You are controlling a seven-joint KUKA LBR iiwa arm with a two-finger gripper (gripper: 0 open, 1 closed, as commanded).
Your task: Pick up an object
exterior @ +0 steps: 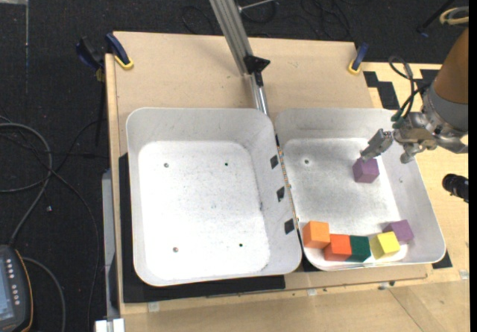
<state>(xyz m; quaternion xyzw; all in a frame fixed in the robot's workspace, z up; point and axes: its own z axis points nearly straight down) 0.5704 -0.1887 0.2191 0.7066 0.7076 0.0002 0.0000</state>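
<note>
White plastic makes up both bins, side by side on a pale wooden bench (186, 69); no brand, label or readable writing can be made out on them, on the blocks or on the arm.

The arm (455, 80) comes in from the right edge, its orange band above a grey wrist, and reaches leftward over the far right part of the right bin (417, 196). The gripper (391, 145) sits at the end of the wrist, tilted down and to the left. One finger (375, 145) angles down toward a purple block (366, 169), its tip just above and beside the block's far right corner; a second finger (410, 151) hangs well to the right of it. The fingers stand spread apart with nothing between them, and the purple block lies on the bin floor, not gripped.

Along the near edge of the right bin, five more blocks lie in a close row: an orange block (317, 233) on the left, then a red block (340, 246), a green block (360, 248), a yellow block (385, 244), and a second purple block (402, 230) at the right end, just behind the yellow one.

The left bin (149, 174) has a speckled floor. A grey metal pole (223, 10) slants from the far side down to the gap between the bins. Black cables (37, 151) trail over the dark floor to the left.
</note>
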